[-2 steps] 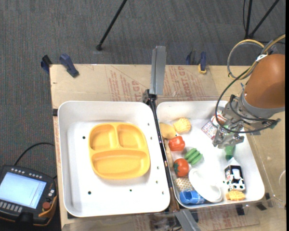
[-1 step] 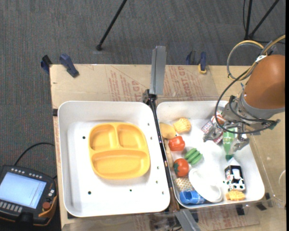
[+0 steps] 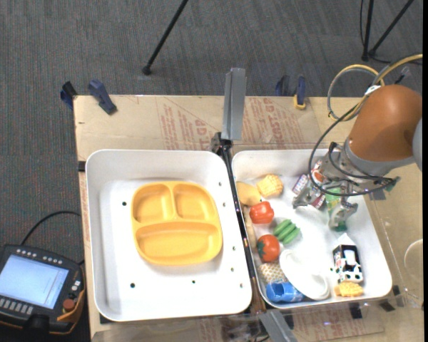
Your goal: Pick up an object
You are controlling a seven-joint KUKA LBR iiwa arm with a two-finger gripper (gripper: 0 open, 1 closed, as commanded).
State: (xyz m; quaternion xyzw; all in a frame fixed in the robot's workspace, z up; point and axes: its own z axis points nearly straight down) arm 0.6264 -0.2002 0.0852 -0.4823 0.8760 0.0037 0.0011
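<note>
My gripper [image 3: 321, 211] hangs over the back right part of the right bin [image 3: 380, 248], its two grey fingers [image 3: 302, 201] spread apart and open. A small red and white packet [image 3: 317, 174] and a green item [image 3: 333, 205] lie just under the wrist; neither is clearly between the fingers. Left of the gripper lie a yellow corn piece [image 3: 269, 185], a pale yellow fruit [image 3: 247, 193], a red pepper [image 3: 262, 212], a green vegetable [image 3: 287, 231] and a red tomato [image 3: 268, 247].
The front of the right bin holds a white dish [image 3: 304, 273], a blue item [image 3: 282, 291], a black and white carton [image 3: 347, 261] and a cracker [image 3: 349, 288]. In the left bin [image 3: 103, 191] sits a yellow divided tray [image 3: 177, 223]. A teach pendant [image 3: 28, 287] lies at the lower left.
</note>
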